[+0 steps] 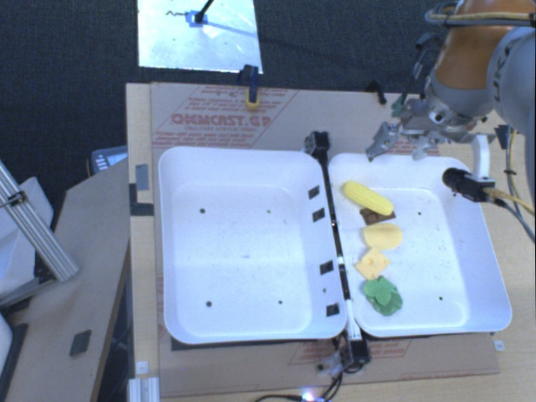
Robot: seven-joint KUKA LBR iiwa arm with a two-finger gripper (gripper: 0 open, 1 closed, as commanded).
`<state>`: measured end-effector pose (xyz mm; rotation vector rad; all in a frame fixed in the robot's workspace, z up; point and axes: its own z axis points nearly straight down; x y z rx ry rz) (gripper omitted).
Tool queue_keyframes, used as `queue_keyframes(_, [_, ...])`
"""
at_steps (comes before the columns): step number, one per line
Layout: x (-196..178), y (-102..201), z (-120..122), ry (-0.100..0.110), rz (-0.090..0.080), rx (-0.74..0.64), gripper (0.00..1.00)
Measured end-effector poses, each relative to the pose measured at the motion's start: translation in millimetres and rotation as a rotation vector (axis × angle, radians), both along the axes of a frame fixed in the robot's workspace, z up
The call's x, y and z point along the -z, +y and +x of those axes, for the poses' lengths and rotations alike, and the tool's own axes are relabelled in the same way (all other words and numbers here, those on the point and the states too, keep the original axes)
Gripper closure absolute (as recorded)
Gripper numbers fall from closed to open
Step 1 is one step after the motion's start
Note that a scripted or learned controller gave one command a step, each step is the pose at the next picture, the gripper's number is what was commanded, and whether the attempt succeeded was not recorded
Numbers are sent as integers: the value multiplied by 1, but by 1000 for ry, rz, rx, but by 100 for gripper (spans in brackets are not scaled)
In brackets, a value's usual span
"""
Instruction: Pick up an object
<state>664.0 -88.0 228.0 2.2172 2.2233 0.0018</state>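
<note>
Reading "CHEMCAST GP", red lettering on the board (222,117) behind bins.

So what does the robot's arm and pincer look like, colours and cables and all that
The arm is bulky and rounded, grey with an orange band above the wrist. Thin dark cables run beside the wrist. The pincer is small, grey metal with dark parts and a spot of green.

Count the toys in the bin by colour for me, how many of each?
Yellow: 3, the corn, a round piece and a wedge
Green: 1, a leafy toy
Brown: 1, a small piece partly hidden under the corn
Total: 5, all in the right bin
</note>
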Motion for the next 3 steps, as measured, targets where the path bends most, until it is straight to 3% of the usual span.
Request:
queue_keyframes(1, [149, -8, -55, 11, 1, 3, 0])
queue_keyframes(2, [131, -8, -50, -2, 0, 1, 100])
queue_keyframes(3, [37, 83, 9, -12, 2, -10, 100])
